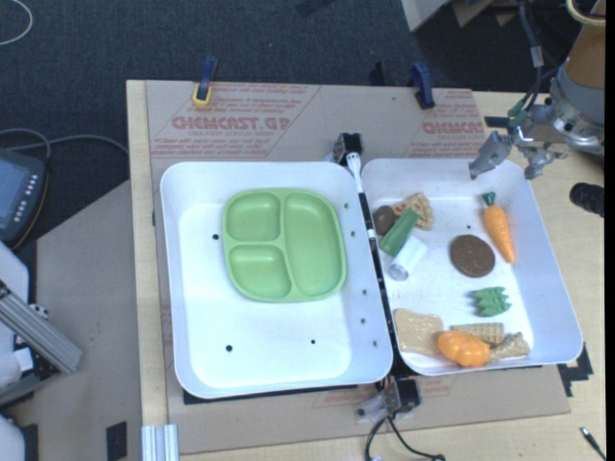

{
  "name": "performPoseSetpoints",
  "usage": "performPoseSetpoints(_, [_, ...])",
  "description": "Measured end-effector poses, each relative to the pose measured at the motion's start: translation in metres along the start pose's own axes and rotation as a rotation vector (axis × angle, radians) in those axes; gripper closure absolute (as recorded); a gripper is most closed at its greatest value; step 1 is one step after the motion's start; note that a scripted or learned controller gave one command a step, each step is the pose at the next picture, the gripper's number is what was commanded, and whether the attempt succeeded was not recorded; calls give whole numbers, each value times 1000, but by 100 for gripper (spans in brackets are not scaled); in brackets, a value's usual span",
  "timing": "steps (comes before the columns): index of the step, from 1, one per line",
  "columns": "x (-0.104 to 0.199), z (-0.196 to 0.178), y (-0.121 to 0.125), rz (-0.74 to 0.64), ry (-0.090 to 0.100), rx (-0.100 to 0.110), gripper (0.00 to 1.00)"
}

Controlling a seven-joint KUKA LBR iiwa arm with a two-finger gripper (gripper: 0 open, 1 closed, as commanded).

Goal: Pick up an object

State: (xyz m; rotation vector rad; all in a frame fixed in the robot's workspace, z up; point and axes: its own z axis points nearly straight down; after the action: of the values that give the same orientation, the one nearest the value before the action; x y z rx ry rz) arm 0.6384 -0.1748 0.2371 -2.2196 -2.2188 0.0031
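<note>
In the camera view the gripper (510,152) hangs over the far edge of the right bin (553,286), its fingers spread with nothing between them, so by my judgement the pick has not begun. Every candidate lies in that bin: the carrot (498,231) nearest the gripper, the brown disc (472,255) beside it (the green divided plate (284,244) sits alone in the left bin (192,334)). Descending, closing and lifting all remain.
</note>
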Motion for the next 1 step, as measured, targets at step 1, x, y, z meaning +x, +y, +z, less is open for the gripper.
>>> performPoseSetpoints(1, [0,-2,1,-1,-1,-3,0])
